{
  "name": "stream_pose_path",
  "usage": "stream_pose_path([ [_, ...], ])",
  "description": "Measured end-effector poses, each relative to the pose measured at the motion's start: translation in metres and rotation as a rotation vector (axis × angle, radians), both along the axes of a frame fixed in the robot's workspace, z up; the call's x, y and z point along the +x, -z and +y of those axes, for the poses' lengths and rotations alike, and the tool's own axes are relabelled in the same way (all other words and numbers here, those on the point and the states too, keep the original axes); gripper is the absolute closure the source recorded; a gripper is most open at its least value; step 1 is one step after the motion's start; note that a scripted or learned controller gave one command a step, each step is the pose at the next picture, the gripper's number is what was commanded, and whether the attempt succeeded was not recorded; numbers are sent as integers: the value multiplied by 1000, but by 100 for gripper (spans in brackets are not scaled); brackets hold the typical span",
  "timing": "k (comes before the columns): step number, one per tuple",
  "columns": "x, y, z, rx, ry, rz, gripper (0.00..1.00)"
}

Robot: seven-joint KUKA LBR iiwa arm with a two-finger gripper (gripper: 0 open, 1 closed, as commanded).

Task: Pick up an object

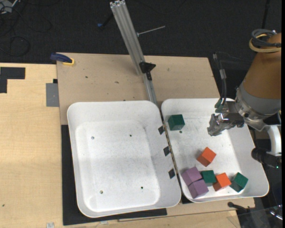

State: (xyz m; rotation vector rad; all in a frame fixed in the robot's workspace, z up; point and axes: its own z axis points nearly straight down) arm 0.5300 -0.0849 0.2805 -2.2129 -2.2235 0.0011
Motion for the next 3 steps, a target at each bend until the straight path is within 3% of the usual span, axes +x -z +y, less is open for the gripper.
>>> stream_pose_path([
  [1,1,10,49,0,1,0,100],
  [3,32,19,141,-2,1,-1,100],
])
